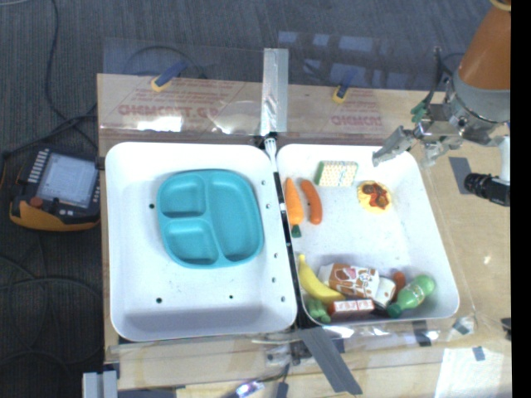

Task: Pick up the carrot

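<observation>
The gripper [397, 146] hangs over the far right corner of the right bin [431, 222], its two fingers spread apart with nothing between them. Orange-banded arm [488, 48] coming in from the right, well above the bin floor by the look of it.

And there's the target: the carrot [292, 203] lies lengthwise against the left wall of the right bin, right by the divide between the two bins, green stub pointing toward the near side. Just beside it, almost parallel, a hot dog sausage [312, 201], and that's the trap, similar colour, similar shape, very close company. A yellow-green sponge-like block [337, 173] sits beyond them, a small pizza slice toy [375, 195] further right. Down at the near end, a banana [314, 282], a carton [358, 282] and a green bottle [415, 293] piled together, well apart from the target. The left bin [133, 305] carries a blue divided plate [209, 217].

The carrot looks like a plastic toy: light, stiff, smooth, likely to skid or roll if clipped off-centre. My call is a pinch across the thick middle, fingers straddling its width. Tight on one side with the bin wall, tight on the other with the sausage, so there's little room for error
</observation>
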Controlling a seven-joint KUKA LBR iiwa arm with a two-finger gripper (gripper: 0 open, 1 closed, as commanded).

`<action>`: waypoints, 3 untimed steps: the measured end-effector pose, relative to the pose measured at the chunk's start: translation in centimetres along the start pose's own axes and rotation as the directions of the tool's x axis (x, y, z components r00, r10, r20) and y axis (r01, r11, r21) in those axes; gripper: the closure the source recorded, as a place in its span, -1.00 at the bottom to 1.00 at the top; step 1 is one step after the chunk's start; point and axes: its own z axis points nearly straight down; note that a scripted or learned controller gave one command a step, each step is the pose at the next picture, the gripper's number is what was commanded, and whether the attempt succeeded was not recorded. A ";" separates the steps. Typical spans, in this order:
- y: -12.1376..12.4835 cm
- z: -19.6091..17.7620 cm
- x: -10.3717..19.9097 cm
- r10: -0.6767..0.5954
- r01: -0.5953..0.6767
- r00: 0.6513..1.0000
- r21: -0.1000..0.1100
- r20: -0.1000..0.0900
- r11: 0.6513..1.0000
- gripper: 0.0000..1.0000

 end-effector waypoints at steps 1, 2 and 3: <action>-0.4 11.9 3.9 -0.019 0.019 1.000 0.001 0.000 1.000 -1.00; 2.2 8.5 -3.5 -0.052 0.052 0.999 -0.002 0.002 0.999 -1.00; 4.3 3.7 -4.2 -0.120 0.120 0.993 -0.002 0.003 0.993 -1.00</action>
